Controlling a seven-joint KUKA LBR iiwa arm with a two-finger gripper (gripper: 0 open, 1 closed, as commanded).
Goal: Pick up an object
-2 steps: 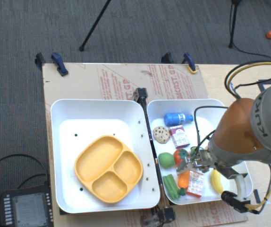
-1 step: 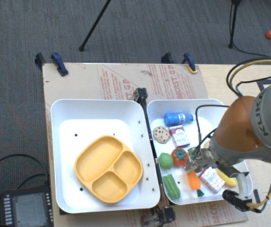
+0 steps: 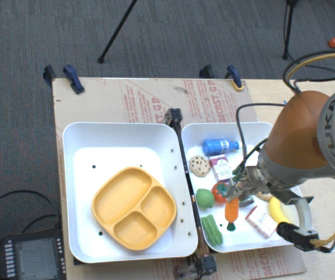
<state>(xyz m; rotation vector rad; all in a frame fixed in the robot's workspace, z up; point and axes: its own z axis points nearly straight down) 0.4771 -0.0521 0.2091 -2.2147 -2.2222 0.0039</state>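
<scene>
Orange carrot (image 3: 231, 210), tomato (image 3: 219, 192) crowding gripper (image 3: 236, 189)

The scene is viewed by one fixed camera, set above the bench (image 3: 156, 98) and tilted down at a slant. Both bins, left (image 3: 74, 156) and right (image 3: 255, 127), are taken in whole at middling range, with grey carpet (image 3: 39, 34) beyond. The arm (image 3: 304, 133) is seen entering from the right.

We see the arm (image 3: 299, 142) as a bulky rounded orange band above a grey wrist, with dark lettering on its grey shell at the right. Black cables loop around it, and the tool (image 3: 237, 190) is dark metal.
</scene>
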